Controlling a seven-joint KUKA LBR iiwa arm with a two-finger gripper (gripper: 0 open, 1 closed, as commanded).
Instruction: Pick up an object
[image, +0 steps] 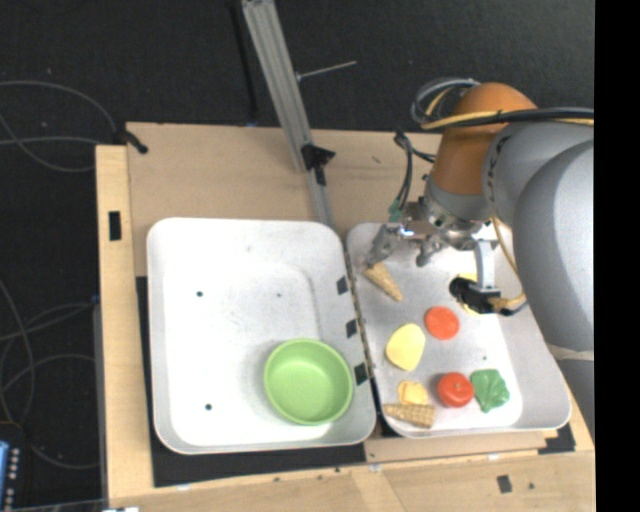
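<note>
My gripper (404, 248) hangs over the far end of the right bin (530, 350), its fingers spread open with nothing between them. A tan cone-shaped piece (383, 281) lies just below the left finger (381, 244), near the bin's left wall. Further toward the front lie a yellow lemon-like piece (405, 346), an orange-red round piece (442, 322), a red tomato (455, 389), a green pepper (489, 389), a small yellow block (412, 391) and a waffle piece (410, 413).
The left bin (220, 290) holds a green bowl (308, 380) near its front right corner. A slanted metal pole (285, 95) rises behind the bins. The grey arm (545, 230) covers the right bin's far right side.
</note>
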